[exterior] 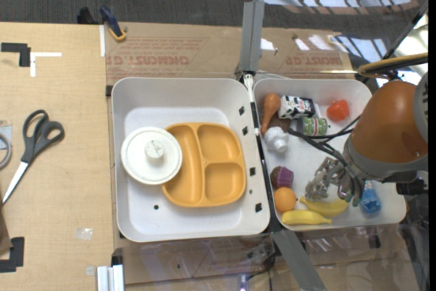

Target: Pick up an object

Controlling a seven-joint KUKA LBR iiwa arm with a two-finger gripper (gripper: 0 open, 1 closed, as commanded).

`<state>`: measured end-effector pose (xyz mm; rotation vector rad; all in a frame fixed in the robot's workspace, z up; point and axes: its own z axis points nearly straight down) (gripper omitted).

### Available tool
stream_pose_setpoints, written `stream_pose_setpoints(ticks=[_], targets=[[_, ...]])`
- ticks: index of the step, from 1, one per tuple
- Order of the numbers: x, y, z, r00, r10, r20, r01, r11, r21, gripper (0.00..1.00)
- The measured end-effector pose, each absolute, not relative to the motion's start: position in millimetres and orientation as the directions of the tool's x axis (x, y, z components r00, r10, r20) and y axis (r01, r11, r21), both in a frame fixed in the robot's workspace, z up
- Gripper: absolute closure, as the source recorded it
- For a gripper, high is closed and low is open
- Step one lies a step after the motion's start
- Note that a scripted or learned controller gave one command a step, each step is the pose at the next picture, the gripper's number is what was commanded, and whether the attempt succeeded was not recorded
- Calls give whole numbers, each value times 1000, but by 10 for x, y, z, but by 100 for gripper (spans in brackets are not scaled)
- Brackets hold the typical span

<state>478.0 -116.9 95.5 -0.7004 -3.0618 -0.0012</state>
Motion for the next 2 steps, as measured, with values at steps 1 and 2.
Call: stream_pose_setpoints(ticks=[1, 2], targets=[[4828, -1489, 2956, -916, 402, -5, 402, 916, 0, 100], [4838, -1769, 924, -862, 508, -3, 508, 862, 0, 100]])
